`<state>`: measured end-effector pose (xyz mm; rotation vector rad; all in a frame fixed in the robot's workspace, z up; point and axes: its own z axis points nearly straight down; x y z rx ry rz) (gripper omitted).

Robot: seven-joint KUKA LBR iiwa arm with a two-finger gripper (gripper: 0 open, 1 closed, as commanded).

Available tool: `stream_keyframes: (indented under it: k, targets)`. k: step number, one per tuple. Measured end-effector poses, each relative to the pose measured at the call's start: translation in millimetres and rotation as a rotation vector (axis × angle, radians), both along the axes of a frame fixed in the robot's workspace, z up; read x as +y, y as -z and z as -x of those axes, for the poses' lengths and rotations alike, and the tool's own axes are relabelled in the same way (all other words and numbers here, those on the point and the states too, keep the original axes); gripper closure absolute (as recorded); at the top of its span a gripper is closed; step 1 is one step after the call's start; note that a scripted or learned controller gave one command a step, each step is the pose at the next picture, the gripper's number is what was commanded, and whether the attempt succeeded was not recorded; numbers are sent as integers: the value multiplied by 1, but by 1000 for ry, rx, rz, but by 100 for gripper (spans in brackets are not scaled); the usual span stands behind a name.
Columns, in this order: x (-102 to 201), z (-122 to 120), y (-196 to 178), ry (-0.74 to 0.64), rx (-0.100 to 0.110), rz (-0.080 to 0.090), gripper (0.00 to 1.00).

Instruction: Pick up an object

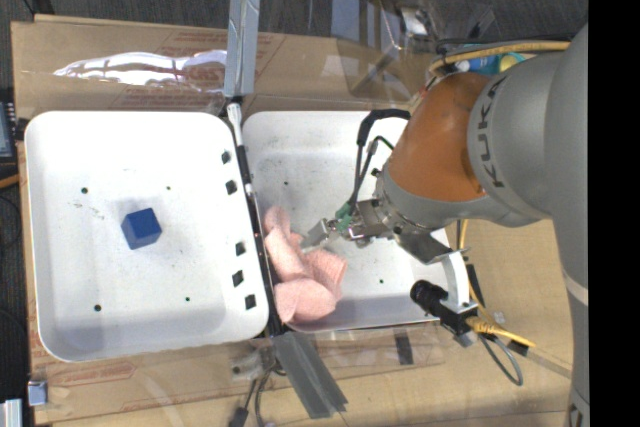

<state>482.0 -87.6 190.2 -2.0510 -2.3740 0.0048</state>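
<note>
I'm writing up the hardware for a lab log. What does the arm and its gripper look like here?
The arm is bulky and rounded, light grey, with a wide orange band above the wrist and dark KUKA lettering on the grey shell. Black cables loop along the wrist. The gripper is a small metallic grey assembly with a green part in it.

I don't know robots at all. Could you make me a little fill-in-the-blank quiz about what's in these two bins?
1. The small blue cube lies in the ____ white bin.
2. The soft pink cloth-like objects lie in the ____ bin.
3. The band above the grey arm's wrist is ____.
4. The gripper is over the ____ objects.

Answers: left; right; orange; pink
</note>
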Motion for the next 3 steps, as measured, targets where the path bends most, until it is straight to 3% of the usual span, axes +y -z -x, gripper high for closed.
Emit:
stream_keyframes:
  k: [1, 2, 3]
  targets:
    - [-18, 4, 98, -36, -6, 0, 0]
    - [-18, 4, 88, -42, -4, -2, 100]
    - [20, -18, -75, 37, -4, 0, 100]
